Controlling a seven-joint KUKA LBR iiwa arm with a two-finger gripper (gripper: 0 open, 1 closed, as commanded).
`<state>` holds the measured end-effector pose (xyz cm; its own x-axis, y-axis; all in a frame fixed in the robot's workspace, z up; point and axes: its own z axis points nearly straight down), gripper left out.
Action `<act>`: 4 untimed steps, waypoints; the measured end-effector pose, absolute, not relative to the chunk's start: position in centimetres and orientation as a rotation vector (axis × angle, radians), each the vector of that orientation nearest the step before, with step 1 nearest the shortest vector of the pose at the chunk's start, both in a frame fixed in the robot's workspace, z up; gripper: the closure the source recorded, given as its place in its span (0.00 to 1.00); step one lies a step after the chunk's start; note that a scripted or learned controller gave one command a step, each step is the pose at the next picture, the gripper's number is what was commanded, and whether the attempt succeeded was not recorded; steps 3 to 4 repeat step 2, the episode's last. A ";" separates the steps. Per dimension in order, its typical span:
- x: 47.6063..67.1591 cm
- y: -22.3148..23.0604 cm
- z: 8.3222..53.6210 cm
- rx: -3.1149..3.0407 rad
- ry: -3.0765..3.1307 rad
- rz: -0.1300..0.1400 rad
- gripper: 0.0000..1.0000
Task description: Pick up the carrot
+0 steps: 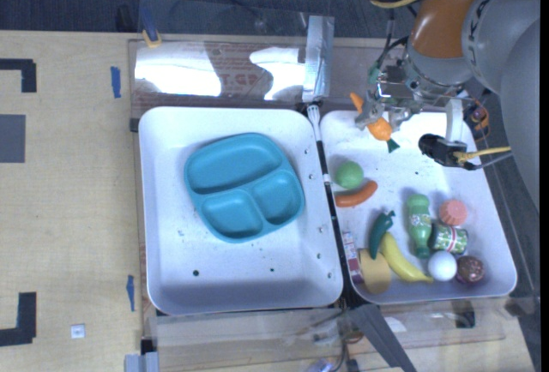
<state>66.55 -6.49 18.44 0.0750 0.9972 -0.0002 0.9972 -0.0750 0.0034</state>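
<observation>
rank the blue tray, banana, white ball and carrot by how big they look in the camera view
1. blue tray, by far the largest
2. banana
3. carrot and white ball look about alike. The carrot sits up at the claw, nearer the camera and partly hidden, so I won't rank those two.

- Left bin (163, 216): a blue divided plate (244, 186) fills the centre; bare floor runs around it on all sides.
- Right bin (497, 233): toy food crowds the near half, from yellow banana (401, 259) to white ball (443, 266).
- Far half: arm (463, 27) overhead; bare floor right of the sausage (356, 194).
</observation>
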 end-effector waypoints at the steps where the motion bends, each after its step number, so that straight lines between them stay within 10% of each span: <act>1: 66.8 -9.3 23.0 2.216 2.223 0.000 1.00; 4: 66.9 -9.2 23.7 2.212 2.226 -0.002 1.00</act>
